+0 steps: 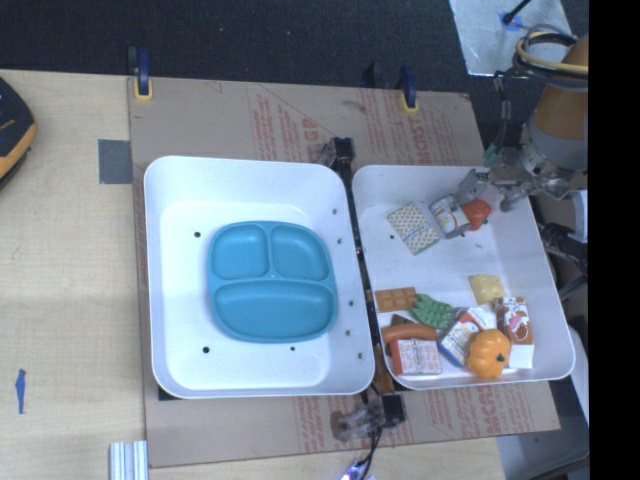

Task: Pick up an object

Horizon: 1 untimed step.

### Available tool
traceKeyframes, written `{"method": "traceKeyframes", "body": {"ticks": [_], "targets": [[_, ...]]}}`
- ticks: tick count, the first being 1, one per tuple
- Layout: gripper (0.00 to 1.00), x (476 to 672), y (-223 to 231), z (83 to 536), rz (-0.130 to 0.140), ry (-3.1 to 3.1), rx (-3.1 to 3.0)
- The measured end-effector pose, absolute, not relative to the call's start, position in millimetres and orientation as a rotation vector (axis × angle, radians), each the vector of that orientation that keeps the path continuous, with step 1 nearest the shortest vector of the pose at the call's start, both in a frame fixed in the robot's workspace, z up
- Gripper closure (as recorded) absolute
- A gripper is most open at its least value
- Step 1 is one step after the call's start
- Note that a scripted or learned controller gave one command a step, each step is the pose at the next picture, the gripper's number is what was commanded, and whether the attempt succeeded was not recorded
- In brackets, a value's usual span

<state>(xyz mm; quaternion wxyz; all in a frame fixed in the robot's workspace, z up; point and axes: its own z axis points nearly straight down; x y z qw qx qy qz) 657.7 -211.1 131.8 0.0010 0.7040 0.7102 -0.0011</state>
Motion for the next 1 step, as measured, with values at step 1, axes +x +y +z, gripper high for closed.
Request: {"method": "traceKeyframes", "body": {"ticks": [1], "targets": [[0.0, 657.7, -210.3, 121.7, -0.001, 2.235, 2.214]]}}
